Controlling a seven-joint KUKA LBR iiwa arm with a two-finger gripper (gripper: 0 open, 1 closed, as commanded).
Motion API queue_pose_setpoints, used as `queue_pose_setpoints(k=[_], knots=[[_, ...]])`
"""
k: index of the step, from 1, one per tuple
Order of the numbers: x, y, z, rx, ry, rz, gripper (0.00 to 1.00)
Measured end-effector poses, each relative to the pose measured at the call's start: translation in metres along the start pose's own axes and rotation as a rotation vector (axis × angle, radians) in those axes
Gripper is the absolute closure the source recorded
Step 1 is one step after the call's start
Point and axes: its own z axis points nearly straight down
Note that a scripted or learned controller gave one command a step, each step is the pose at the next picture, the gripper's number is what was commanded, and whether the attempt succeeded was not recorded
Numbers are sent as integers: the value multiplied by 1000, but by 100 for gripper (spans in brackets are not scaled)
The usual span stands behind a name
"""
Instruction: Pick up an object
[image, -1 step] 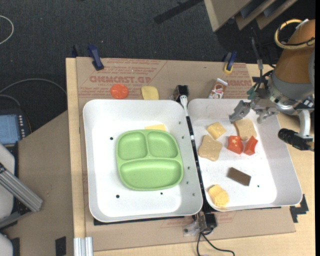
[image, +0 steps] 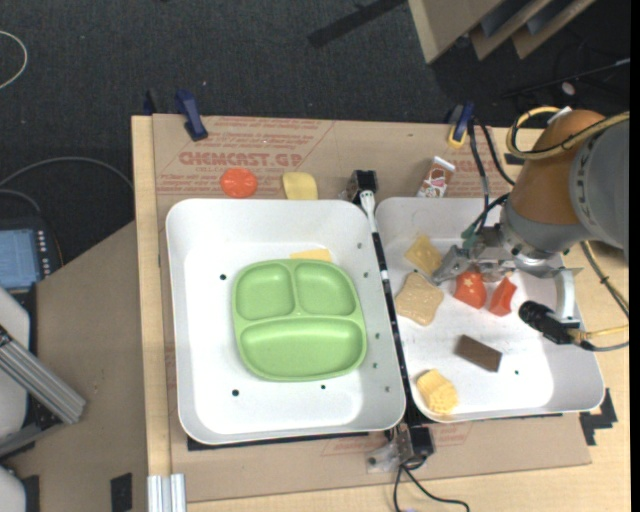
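Board writing (image: 238, 157): red print reading "CHEMCAST", the rest too faint.
Left bin (image: 200, 330): one green divided plate (image: 298, 320); one yellow piece (image: 311, 255) at its far edge.
Right bin (image: 560, 380): two red pieces (image: 471, 290), two tan crackers (image: 418, 299), one brown block (image: 478, 353), one yellow item (image: 436, 391).
Gripper (image: 490, 262): low over the red pieces; opening can't be made out.

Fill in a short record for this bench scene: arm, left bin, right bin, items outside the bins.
arm: grey with orange band, tool low over the right white bin
left bin: green three-compartment plastic plate, yellow piece behind it
right bin: two red pieces beside the tool, tan cracker-like pieces, brown block, yellow lump
outside: orange round piece, pale yellow piece, small carton
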Motion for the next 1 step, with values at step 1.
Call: queue_pose_setpoints(k=[1], knots=[[-2, 3, -18, -10, -3, 1, 100]])
